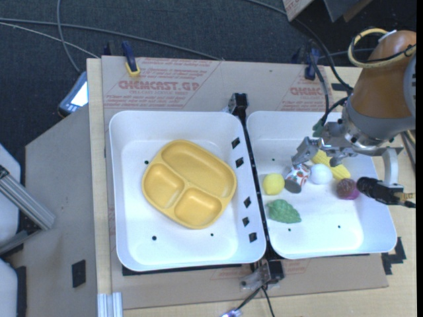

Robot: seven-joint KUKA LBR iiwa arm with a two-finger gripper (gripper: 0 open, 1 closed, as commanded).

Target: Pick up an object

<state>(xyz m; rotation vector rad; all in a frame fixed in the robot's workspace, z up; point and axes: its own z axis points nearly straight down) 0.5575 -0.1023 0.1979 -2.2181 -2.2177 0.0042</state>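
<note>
The gripper [301, 170] was seen low in the right bin [370, 240], at about nine o'clock from the white ball [321, 174]; whether it was apart or together could not be told. A yellow ball [273, 183] was seen at its eight o'clock, a green piece [283, 211] at six, and a yellow divided tray [190, 182] in the left bin [125, 177]

A: How many bins? 
B: Two: left bin [125, 197], right bin [370, 240].

A: Trays? 
B: One yellow tray [190, 183].

A: Small objects? 
B: Six, perhaps; they crowd together.
</note>
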